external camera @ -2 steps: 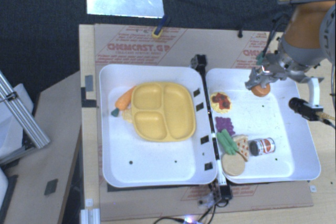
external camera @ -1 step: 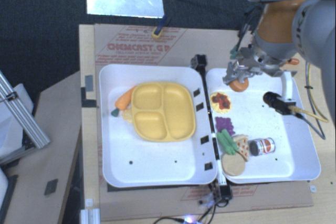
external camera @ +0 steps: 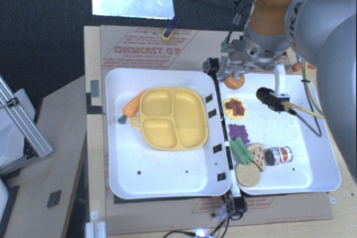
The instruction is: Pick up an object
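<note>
Seemingly mid-approach: the grey arm point(external camera: 312, 14) hangs low over the far end of the right bin point(external camera: 321, 167), its gripper point(external camera: 237, 72) just above an orange ball-like toy point(external camera: 234, 82), the likely target; whether the pincer is apart or together I cannot tell. Next move, by my reckoning, calls for a straight drop centred on that smooth, round piece, which may roll. Left bin point(external camera: 120, 175) bears a glossy yellow divided tray point(external camera: 172, 118) with a carrot point(external camera: 132, 104) touching its edge. Smaller: tin can point(external camera: 278, 155), purple grapes point(external camera: 239, 132), tan disc point(external camera: 248, 175).
</note>
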You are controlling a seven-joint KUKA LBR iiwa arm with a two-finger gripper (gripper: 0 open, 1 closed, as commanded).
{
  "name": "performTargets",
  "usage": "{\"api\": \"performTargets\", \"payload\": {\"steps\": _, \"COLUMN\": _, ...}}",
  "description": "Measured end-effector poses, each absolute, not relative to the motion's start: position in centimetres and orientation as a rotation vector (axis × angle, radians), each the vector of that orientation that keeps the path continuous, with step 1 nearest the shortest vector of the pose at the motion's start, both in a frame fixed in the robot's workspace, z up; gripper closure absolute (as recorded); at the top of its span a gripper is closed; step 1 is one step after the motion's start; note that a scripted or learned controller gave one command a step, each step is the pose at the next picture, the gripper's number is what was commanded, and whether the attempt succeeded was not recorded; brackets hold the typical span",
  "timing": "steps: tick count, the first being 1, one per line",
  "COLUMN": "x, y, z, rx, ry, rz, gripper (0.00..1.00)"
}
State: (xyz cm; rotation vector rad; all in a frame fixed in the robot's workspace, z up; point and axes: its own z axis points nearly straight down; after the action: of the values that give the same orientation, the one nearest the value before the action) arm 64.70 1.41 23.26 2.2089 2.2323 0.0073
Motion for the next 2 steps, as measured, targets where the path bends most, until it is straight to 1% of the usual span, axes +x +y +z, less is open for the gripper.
{"api": "performTargets", "payload": {"steps": 1, "x": 66.5, "y": 6.7, "z": 22.4, "rx": 2.211, "ry": 2.231, "rz": 0.005, "gripper": 1.0}}
{"api": "performTargets", "payload": {"steps": 2, "x": 67.2, "y": 10.9, "z": 22.8, "rx": 2.211, "ry": 2.229, "rz": 0.005, "gripper": 1.0}}
